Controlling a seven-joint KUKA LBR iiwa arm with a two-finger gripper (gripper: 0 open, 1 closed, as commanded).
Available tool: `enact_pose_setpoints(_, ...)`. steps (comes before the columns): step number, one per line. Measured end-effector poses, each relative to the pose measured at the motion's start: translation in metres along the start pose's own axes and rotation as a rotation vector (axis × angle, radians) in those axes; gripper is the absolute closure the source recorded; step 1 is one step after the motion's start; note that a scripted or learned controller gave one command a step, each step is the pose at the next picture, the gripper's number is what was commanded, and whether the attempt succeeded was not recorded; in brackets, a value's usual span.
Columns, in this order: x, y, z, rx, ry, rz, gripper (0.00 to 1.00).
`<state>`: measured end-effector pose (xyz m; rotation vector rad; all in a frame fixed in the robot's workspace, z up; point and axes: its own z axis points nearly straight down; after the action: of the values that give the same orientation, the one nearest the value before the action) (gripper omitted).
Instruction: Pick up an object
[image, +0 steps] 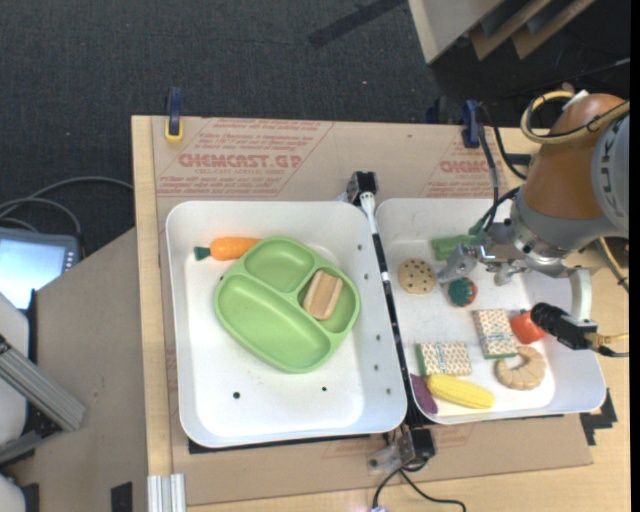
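Claw: low in the right bin, fingers' state not discernible; nothing seen held. Green-red ball: just beneath it, cookie left of ball. Risk: round ball may roll aside on contact. Bench liner print: "CHEMCAST GP".

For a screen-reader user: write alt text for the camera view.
The arm's gripper hangs low in the right bin over a green ball, beside a cookie. The left bin holds a green plate and carrot.
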<state>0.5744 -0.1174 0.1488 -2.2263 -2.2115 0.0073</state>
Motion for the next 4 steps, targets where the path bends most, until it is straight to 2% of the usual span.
enact_pose_setpoints(1,0.001,-0.001,0.068,0.001,0.003,-0.006,0.0)
enact_pose_setpoints(2,0.026,0.011,0.064,-0.008,0.001,-0.009,0.0)
enact_pose_setpoints(3,-0.019,-0.101,0.065,0.004,0.003,0.002,0.0)
enact_pose_setpoints(4,0.022,-0.046,0.064,-0.011,0.0,-0.011,0.0)
